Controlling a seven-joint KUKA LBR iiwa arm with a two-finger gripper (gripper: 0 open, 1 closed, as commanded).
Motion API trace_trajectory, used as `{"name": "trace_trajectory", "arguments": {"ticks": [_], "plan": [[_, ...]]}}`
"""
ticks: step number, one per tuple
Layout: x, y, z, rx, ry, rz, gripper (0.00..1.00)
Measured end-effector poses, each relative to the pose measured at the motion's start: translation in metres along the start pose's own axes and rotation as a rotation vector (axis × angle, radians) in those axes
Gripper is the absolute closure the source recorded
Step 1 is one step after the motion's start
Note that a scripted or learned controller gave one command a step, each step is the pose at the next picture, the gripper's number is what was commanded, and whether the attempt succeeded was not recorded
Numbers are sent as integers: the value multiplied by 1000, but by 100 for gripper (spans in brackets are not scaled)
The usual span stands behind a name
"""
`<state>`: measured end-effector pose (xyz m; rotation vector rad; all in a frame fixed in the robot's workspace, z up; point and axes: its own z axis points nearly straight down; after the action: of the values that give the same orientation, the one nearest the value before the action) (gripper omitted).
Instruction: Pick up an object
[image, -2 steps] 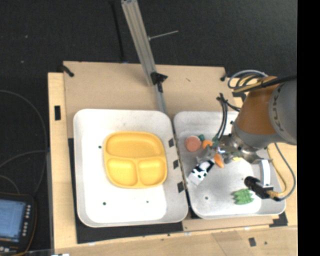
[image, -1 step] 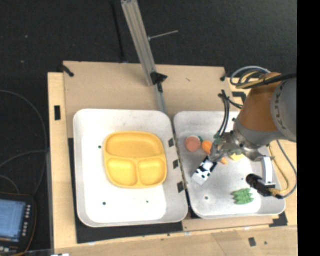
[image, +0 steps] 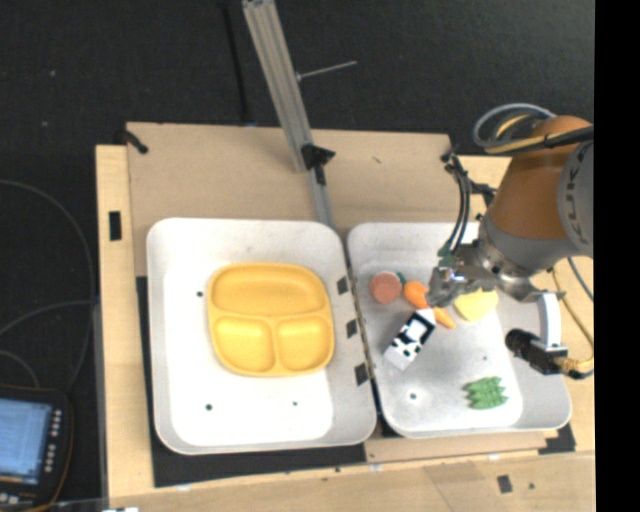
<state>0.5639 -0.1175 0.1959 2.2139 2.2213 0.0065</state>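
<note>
Objects in the right bin lie unlifted; the tool hovers low beside the orange piece. Its grip state I cannot tell, so the pick remains undone.

The right bin holds the loose objects. A round pinkish-red piece lies near its left wall, with a small orange piece just beside it on the right. A pale yellow object sits further right, partly under the arm. A second small orange bit lies between the yellow object and a black-and-white block, which lies tilted near the bin's middle. A green leafy piece rests well apart, toward the near right corner.
</note>
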Motion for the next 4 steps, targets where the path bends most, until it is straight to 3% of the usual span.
{"name": "trace_trajectory", "arguments": {"ticks": [2, 4], "plan": [[6, 10, -98, 1, 0, -1, 100], [118, 18, -96, 5, 1, -3, 100]]}}
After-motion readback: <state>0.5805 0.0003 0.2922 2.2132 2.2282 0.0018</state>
